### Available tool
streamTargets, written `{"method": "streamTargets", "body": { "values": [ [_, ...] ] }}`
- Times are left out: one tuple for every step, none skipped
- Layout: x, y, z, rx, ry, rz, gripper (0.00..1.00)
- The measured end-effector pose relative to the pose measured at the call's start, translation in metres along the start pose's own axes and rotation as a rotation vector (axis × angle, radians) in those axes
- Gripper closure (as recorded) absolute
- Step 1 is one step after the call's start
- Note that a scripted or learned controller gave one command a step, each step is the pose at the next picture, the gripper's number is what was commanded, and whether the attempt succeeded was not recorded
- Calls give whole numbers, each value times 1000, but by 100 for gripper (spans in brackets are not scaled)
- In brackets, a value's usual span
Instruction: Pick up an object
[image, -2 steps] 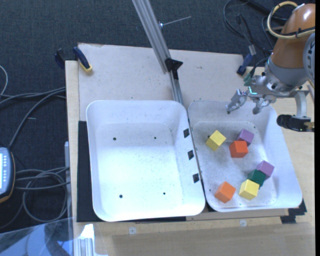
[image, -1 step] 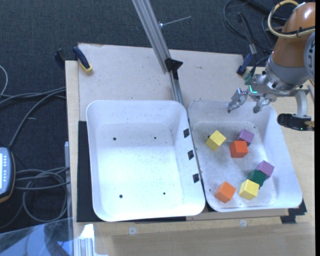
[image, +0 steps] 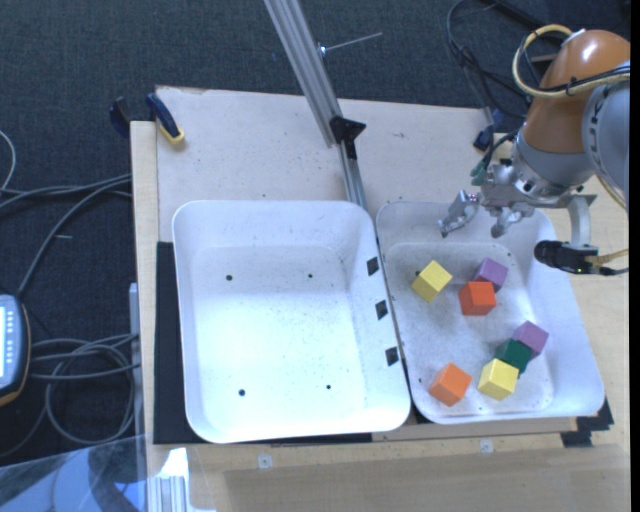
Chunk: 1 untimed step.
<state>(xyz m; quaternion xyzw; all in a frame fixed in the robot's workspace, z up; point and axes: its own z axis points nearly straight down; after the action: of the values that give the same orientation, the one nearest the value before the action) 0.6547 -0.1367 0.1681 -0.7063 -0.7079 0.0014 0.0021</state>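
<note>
The right bin (image: 430, 335) holds several small cubes. A yellow cube (image: 432, 280), a red cube (image: 478, 297) and a purple cube (image: 491, 271) lie near its far end. Closer to the front are another purple cube (image: 530, 336), a green cube (image: 516, 354), a second yellow cube (image: 498, 378) and an orange cube (image: 451, 384). My gripper (image: 481, 217) hangs over the bin's far edge, just beyond the purple and red cubes. Its fingers (image: 457, 214) are spread open with nothing between them.
The left bin (image: 270, 320) sits beside the right one, with black tabs (image: 381, 308) along the shared edge. A slanted metal rod (image: 312, 75) rises behind the bins. A blue and yellow clamp (image: 165, 118) lies at the bench's far left corner.
</note>
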Motion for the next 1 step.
{"method": "streamTargets", "body": {
  "values": [
    [5, 4, 45, 1, 0, 0, 0]
  ]
}}
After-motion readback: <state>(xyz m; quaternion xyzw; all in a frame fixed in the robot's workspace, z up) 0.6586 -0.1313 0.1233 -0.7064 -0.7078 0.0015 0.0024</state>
